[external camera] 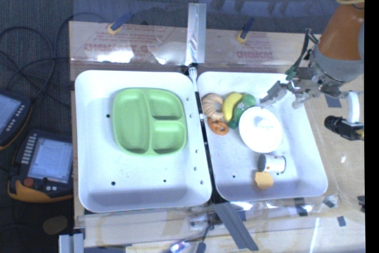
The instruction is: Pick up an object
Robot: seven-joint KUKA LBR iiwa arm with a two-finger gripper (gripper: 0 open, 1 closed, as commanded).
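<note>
The right bin (308, 151) holds a cluster at its left: a tan pastry ring (212, 105), a small orange ring (218, 127), a yellow banana (231, 105) and a green object (244, 102) partly under a round white dish (260, 129). Nearer the front lie a small white cup (275, 163) on its side and an orange-yellow block (264, 180). My gripper (285, 96) hovers over the bin's back right, just right of the green object and above the dish. It is open with nothing between its fingers.
The left bin (95, 175) carries a green divided plate (149, 121). A raised divider (201, 127) separates the two bins. Bare bin floor lies at the right bin's right side and front. Clear plastic sheeting stands behind both bins.
</note>
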